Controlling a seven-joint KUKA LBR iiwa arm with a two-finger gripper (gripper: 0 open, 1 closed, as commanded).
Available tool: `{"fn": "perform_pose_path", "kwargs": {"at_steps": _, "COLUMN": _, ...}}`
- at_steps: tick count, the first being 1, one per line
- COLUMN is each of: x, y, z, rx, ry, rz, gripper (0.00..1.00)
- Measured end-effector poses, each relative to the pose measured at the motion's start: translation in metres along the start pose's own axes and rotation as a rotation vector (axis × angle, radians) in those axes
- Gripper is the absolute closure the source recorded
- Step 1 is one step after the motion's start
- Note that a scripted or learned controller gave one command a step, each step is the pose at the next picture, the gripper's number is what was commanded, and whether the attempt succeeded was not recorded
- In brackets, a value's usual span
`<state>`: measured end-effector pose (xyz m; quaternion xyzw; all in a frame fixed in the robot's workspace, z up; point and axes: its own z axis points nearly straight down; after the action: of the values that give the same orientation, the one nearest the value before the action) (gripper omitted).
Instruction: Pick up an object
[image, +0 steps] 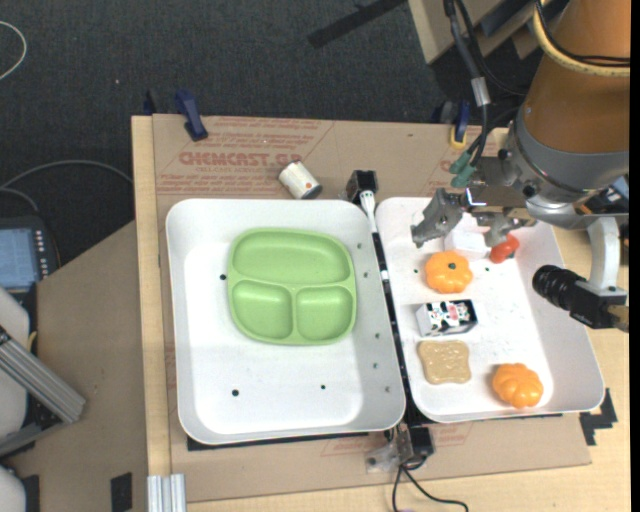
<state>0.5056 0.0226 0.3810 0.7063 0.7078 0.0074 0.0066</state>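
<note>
Left bin (200, 330) holds green divided plate (292, 284). Right bin (560, 330) holds orange pumpkin (447, 272), small carton (446, 317), toast slice (444, 362), second pumpkin (516, 385). End effector (470, 212) hovers above the far pumpkin, grip state cannot tell. Nothing lifted; pick not yet done.

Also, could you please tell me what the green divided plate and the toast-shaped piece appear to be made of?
Green divided plate: probably moulded plastic, smooth with a soft sheen. Toast-shaped piece: likely toy plastic or foam; matte tan and speckled, hard to tell.
</note>
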Motion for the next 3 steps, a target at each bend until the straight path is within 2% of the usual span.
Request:
{"fn": "perform_pose_path", "kwargs": {"at_steps": 1, "x": 0.079, "y": -0.027, "z": -0.015, "rx": 0.015, "ry": 0.002, "rz": -0.007, "gripper": 0.00}}
{"fn": "perform_pose_path", "kwargs": {"at_steps": 2, "x": 0.074, "y": -0.025, "z": -0.025, "rx": 0.015, "ry": -0.001, "rz": 0.001, "gripper": 1.00}}
{"fn": "perform_pose_path", "kwargs": {"at_steps": 3, "x": 0.162, "y": -0.025, "z": -0.058, "rx": 0.015, "ry": 0.003, "rz": -0.008, "gripper": 1.00}}
